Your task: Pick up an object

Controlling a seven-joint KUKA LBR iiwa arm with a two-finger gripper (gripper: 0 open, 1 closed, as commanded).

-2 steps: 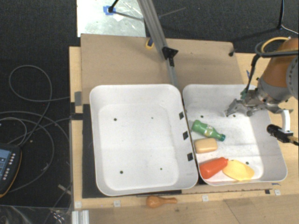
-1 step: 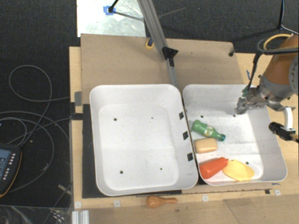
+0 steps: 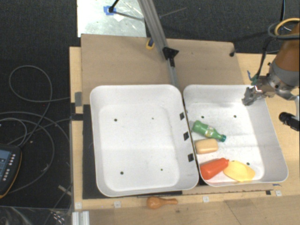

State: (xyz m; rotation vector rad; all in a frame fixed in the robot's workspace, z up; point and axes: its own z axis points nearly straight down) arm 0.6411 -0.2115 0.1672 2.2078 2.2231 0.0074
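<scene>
End effector hung over right bin's far right corner, finger state indeterminate, well apart from the green bottle.

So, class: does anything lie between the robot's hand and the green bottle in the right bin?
Nothing visible does. The hand is over the right bin's far right corner, and bare white floor runs from there to the green bottle. The beige, red and yellow items lie beyond the bottle.
</scene>
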